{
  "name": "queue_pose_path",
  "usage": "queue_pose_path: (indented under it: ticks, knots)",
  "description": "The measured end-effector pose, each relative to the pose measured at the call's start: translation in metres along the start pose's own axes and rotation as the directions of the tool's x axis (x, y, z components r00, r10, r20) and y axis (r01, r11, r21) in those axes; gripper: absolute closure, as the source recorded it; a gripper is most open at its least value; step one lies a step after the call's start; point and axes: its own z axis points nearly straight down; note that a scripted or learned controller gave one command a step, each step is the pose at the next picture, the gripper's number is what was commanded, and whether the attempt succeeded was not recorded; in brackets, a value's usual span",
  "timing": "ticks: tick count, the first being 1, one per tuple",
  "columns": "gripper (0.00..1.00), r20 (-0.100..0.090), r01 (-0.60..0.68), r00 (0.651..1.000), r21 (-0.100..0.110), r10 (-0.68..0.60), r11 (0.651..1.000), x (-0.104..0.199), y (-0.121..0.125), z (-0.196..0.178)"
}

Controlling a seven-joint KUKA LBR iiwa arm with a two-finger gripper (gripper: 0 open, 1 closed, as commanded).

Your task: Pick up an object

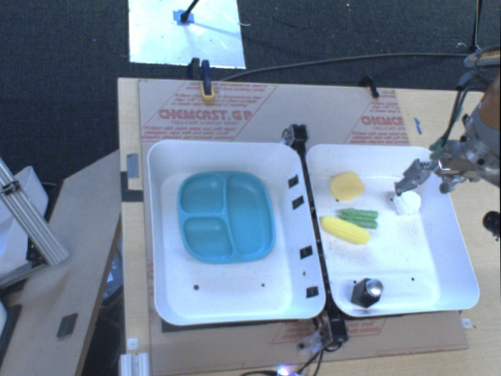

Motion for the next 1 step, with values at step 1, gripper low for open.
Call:
queue_pose_path:
  ticks: [1]
  knots:
    - [0.0,-0.001,-0.002,1.0,0.003,0.002,1.0,0.0041,0.0037,0.0427]
